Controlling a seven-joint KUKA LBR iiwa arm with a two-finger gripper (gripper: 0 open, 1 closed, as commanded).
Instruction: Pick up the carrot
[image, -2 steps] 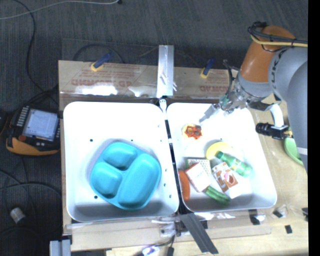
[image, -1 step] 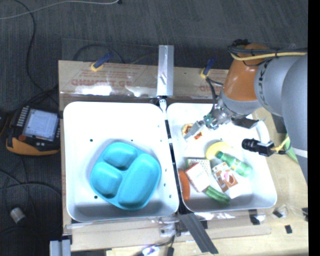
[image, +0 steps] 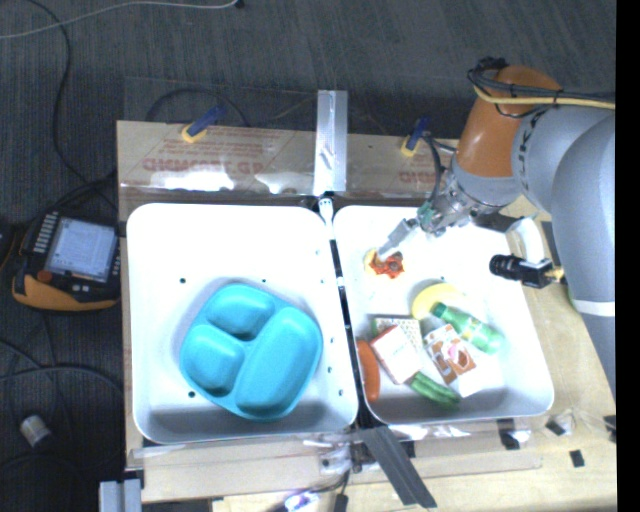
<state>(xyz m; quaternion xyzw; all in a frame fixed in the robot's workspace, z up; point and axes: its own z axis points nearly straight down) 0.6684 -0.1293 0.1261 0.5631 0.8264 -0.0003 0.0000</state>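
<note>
Orange carrot (image: 369, 368) lies lengthwise against the right bin's (image: 520, 320) left wall.

Two bins sit side by side on the table (image: 150, 140). The left bin (image: 160, 230) holds a sectioned tray (image: 250, 347), lying toward its near right part. In the right bin (image: 520, 390), the carrot (image: 369, 367) lies along the left wall near the front. Just right of it is a small box (image: 397, 352), then a carton (image: 452, 356), with a bottle (image: 466, 327) behind the carton and a round lid (image: 432, 297) behind that. A small toy (image: 385, 264) lies farther back, beneath the pincer (image: 386, 243). A handheld screen (image: 76, 255) lies left of the table.
</note>
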